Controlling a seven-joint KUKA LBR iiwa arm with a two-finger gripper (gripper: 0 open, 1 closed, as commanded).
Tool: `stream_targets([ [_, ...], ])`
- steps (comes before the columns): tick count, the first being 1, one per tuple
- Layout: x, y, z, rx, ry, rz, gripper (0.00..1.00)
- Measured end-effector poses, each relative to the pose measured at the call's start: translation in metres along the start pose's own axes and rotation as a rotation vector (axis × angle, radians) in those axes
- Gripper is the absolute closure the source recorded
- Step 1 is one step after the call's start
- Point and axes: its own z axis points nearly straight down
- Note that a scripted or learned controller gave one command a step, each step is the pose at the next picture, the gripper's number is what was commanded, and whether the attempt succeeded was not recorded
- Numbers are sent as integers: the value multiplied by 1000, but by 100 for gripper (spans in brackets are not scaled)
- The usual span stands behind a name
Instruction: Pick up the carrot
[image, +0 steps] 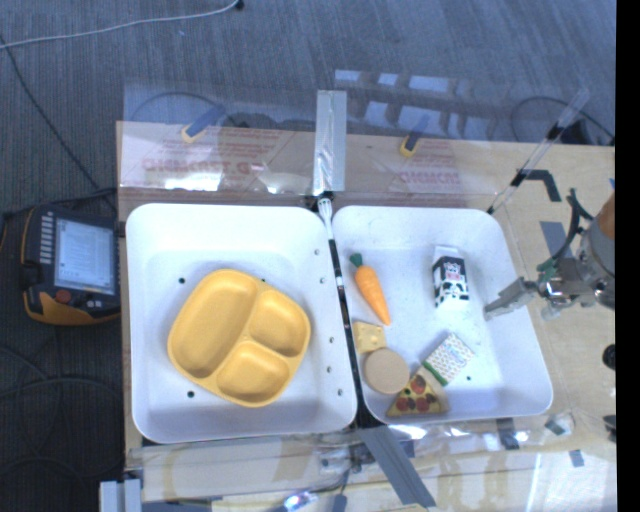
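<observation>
You're right at the start here, nothing's been grabbed yet. The carrot (371, 289) is lying in the right bin (525, 385), up near its left wall, green top pointing toward the far corner and the orange tip angled down toward a cheese wedge (367, 335). It's lying loose on the bin floor, nothing on top of it.

The gripper (505, 300) sits at the right rim of that bin, well apart from the carrot, with the milk carton (451, 279) between the two. Honestly it's too small and blurry to tell whether it's spread or pinched, so I won't call it.

So the step in hand is the approach. For the next move you'll want to travel left across the bin, go over the carton rather than through it, and line up across the carrot's narrow width before coming down. The cheese and the cookie (385, 370) sit just below the tip, so aim mid-body or higher.
</observation>
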Motion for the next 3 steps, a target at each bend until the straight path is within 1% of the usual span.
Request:
stream_targets([
  [1, 91, -8, 5, -1, -1, -269, 0],
  [2, 140, 19, 54, -1, -1, -626, 0],
  [3, 94, 51, 144, -18, -17, -662, 0],
])
